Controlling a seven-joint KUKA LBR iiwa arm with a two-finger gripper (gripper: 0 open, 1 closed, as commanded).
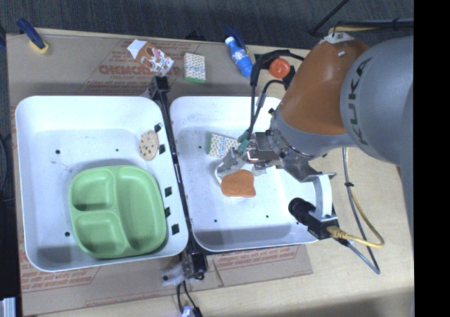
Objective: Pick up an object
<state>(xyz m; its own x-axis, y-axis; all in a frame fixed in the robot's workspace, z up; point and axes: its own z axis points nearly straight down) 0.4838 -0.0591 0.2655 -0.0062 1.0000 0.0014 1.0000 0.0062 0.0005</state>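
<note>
Meanwhile, the hand point(235, 162) hovers in the right bin point(204, 231); its grip cannot be told. Just at its 6 o'clock lies an orange piece point(238, 184), long axis running 9-to-3 o'clock.

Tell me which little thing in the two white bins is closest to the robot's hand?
The flat orange piece in the right white bin, lying right beneath the hand. The round speckled cookie sits away in the left white bin.
</note>
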